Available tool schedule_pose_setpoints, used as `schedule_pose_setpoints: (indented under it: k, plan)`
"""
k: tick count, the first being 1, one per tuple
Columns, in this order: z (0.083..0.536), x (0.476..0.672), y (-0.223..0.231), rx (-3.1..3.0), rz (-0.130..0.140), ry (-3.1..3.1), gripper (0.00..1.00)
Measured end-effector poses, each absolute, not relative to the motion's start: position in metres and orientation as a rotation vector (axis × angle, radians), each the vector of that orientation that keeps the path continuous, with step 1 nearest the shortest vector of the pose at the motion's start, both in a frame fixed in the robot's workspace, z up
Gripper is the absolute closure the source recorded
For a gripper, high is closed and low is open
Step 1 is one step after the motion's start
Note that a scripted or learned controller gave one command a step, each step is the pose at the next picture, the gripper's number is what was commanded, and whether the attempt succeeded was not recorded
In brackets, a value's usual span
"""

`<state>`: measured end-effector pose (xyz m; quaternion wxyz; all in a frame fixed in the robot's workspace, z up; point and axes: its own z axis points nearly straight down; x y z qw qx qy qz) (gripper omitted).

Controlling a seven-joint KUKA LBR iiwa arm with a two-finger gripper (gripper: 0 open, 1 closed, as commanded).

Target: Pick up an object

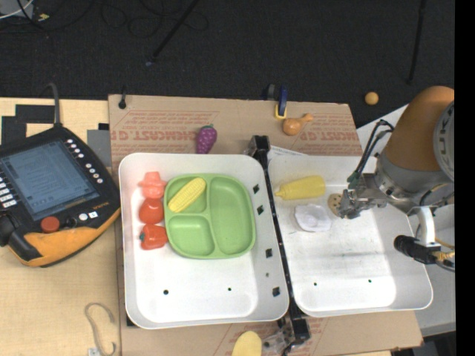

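The gripper (346, 205) sits low inside the right bin (371, 273), near that bin's far half, and from where I stand I cannot tell how it is set or whether anything is caught in it; it shows as a dark clump of parts at the end of the grey arm (415, 154). Just to its left, almost touching, lies one pale, whitish crumpled object (313, 218) on the bin floor. Left of the gripper and a little farther back lies one yellow oblong toy (300, 188), lying flat, close to the divider between the two bins.

Well to the left of the gripper, in the left bin (193, 295), there is one green divided plate (211, 217) with three compartments; one yellow corn cob (185, 193) rests tilted in its far-left compartment. Beyond the plate, farthest from the gripper, three red-orange toys (151, 210) stand in a row along the bin's left side.

Behind the bins, on the cardboard sheet (230, 124), sit one purple bunch of grapes (205, 138) and one orange pear-shaped toy (295, 124). One small orange ball (371, 98) lies behind the gripper on the dark floor. One yellow rounded toy (247, 343) lies at the front edge, between the bins. Far left rests one control pendant (52, 191) with a screen.
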<state>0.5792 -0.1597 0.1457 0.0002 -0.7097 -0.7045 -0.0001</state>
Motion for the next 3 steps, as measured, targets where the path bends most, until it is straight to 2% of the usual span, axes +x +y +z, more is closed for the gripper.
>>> schedule_pose_setpoints:
  k: [1,2,3]
  plan:
    - [0.198,0.589,-0.164,-2.224,-0.002,-2.221,1.0]
    - [0.229,0.589,-0.166,-2.223,-0.001,-2.22,1.0]
    - [0.219,0.597,-0.11,-2.216,0.0,-2.222,1.0]
